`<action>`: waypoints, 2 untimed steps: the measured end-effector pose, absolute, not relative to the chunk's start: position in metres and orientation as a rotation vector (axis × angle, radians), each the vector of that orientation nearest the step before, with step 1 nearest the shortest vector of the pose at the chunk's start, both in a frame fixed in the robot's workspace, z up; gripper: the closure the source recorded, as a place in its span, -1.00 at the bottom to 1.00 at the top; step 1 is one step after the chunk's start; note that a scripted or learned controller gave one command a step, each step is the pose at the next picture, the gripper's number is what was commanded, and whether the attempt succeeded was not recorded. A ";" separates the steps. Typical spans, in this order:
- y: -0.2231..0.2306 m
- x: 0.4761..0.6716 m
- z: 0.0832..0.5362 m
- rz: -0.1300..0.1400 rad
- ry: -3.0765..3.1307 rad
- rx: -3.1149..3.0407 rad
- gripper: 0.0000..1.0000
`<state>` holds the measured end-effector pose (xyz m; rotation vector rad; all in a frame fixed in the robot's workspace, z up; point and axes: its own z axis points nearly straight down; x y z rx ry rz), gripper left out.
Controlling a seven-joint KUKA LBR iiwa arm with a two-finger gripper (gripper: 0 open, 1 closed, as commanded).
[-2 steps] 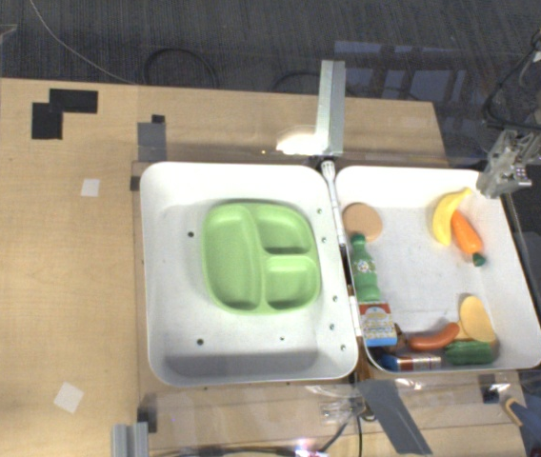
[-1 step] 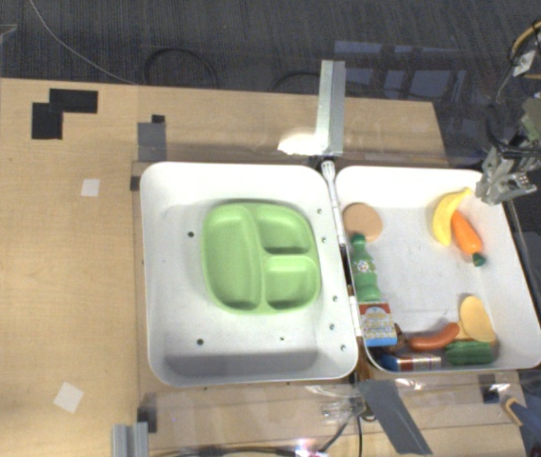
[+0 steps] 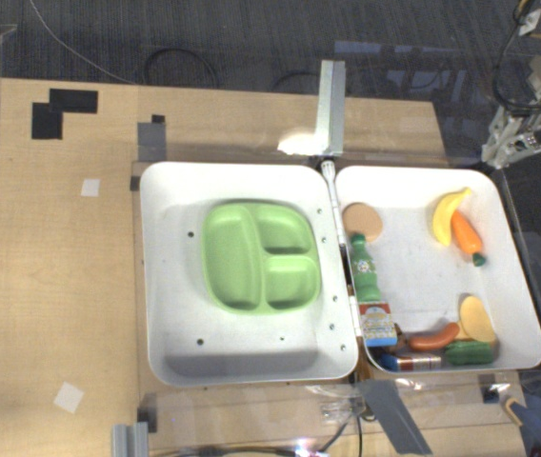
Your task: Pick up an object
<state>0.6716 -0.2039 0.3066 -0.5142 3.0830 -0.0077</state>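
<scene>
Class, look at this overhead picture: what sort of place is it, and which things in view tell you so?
Most likely a robotics lab bench set up for grasping trials. Two white bins sit side by side on a wooden bench, one holding a green divided tray, the other toy food such as a banana; a gripper waits at upper right.

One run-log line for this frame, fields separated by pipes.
stage: pre-grasp | end effector: beyond right bin's far right corner, holding nothing | left bin: green tray | right bin: banana, carrot, green bottle

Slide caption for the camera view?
Gripper parked beyond right bin of toy food; green tray in left bin.
</scene>
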 end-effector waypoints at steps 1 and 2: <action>-0.203 0.674 0.321 -0.012 3.071 -0.513 1.00; -0.202 0.676 0.336 -0.017 3.057 -0.512 1.00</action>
